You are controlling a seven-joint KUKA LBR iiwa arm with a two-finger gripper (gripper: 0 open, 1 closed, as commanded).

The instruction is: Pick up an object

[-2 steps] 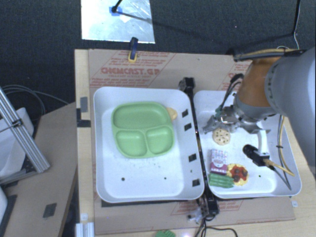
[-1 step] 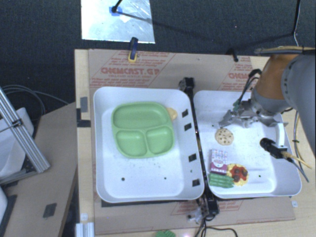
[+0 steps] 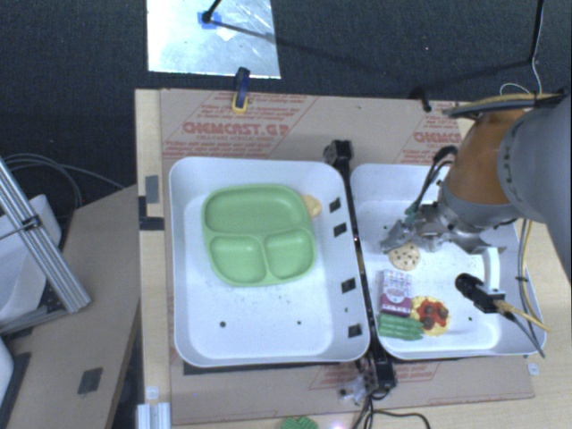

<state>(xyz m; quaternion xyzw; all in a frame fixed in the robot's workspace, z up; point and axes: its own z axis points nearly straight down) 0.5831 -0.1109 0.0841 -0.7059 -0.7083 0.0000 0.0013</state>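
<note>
Cookie (image 3: pixel 405 257) lies in the right bin (image 3: pixel 375 195), just below my claw (image 3: pixel 399 233), untouched; whether my claw is apart or together I cannot tell. Carton (image 3: pixel 396 291) lies lower still.

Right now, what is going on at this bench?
The arm reaches into the right bin, its gripper low over the floor just above a cookie. Nothing shows between its fingers. Nearer the front lie a small carton, green beans and a pizza slice. The left bin holds a green divided plate, a yellow item at its edge.
</note>
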